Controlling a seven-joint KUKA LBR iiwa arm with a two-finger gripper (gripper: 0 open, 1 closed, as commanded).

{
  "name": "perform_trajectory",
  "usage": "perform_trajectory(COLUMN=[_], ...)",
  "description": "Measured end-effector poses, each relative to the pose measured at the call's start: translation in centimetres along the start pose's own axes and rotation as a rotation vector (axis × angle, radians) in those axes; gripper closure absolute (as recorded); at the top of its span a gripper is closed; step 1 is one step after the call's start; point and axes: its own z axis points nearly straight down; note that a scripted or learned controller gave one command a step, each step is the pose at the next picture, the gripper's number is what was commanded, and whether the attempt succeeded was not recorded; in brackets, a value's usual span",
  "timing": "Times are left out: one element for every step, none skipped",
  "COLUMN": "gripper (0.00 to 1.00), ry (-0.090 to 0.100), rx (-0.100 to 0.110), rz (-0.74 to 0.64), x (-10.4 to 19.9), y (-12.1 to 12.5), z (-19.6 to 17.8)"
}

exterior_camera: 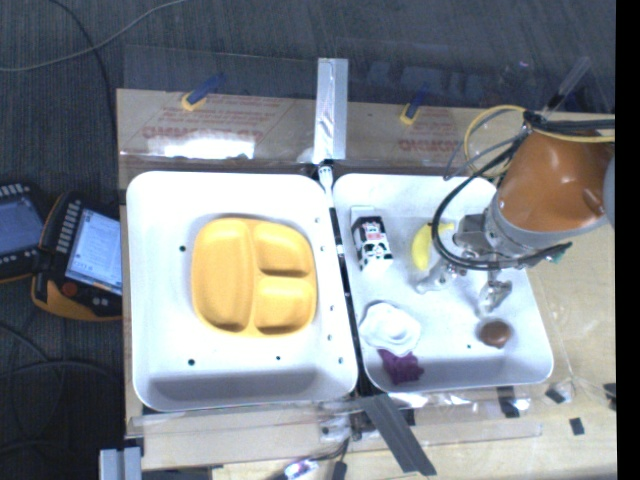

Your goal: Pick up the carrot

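Camera view is showing you the gripper (466, 286) hanging in the right bin (535, 363), fingers spread with nothing between them, beside a yellow piece (422, 245).

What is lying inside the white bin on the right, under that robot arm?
In the right bin lie a small black-and-white box, a white cup, a purple piece, a brown round thing and a yellow object. The arm covers whatever lies beneath it.
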Motion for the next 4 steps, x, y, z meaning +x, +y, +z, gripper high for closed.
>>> perform_trajectory(gripper=[1.0, 1.0, 1.0, 1.0], ry=[-0.006, -0.002, -0.003, -0.004], rx=[0.007, -0.001, -0.006, -0.003], rz=[0.003, 0.054, -0.304, -0.58], x=[-0.2, -2.2, -2.5, -1.2], y=[-0.2, -9.7, -5.5, -10.1], z=[-1.3, -17.4, -14.5, -12.9])
